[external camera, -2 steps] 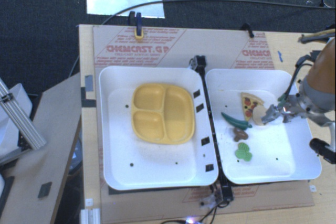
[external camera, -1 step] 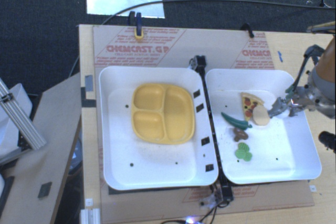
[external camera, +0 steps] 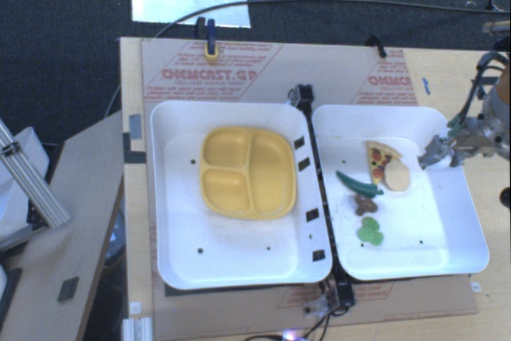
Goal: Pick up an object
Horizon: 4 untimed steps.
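In the right bin (external camera: pixel 455 247) lie a pizza slice (external camera: pixel 381 159), a cookie (external camera: pixel 397 176), a green pepper (external camera: pixel 359 184), a brown piece (external camera: pixel 366 206) and broccoli (external camera: pixel 370 231). The pincer (external camera: pixel 437 153) hovers right of the pizza, holding nothing. The left bin (external camera: pixel 172 251) holds a yellow tray (external camera: pixel 246 172).

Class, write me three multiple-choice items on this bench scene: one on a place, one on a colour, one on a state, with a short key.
1. Where does the yellow tray lie?
A. left bin
B. right bin
C. on the bench beside the bins

2. What colour is the chilli pepper?
A. red
B. green
C. purple

3. Where is the claw?
A. over the yellow tray
B. resting on the broccoli
C. at the right bin's right side, near the pizza slice

Key: 1 A, it sits in the left bin; 2 B, it is dark green; 3 C, it hangs at that bin's right side.
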Each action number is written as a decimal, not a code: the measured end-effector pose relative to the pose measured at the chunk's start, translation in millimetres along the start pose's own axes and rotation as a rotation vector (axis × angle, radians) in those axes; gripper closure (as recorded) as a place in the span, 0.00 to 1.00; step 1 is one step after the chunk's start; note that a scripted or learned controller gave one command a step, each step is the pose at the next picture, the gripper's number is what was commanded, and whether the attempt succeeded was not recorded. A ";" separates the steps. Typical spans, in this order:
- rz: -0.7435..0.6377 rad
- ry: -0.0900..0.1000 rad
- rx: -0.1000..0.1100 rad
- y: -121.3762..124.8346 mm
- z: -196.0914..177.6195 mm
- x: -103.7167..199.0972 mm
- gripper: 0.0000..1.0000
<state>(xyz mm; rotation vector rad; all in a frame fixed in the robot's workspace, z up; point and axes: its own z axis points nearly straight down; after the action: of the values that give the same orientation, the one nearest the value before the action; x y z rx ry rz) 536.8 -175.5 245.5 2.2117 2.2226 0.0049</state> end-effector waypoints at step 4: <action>-0.004 0.004 0.006 17.2 9.0 201.1 1.00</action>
<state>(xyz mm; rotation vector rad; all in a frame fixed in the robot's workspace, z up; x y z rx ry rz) 553.1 25.6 236.2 2.2118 2.2324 0.0024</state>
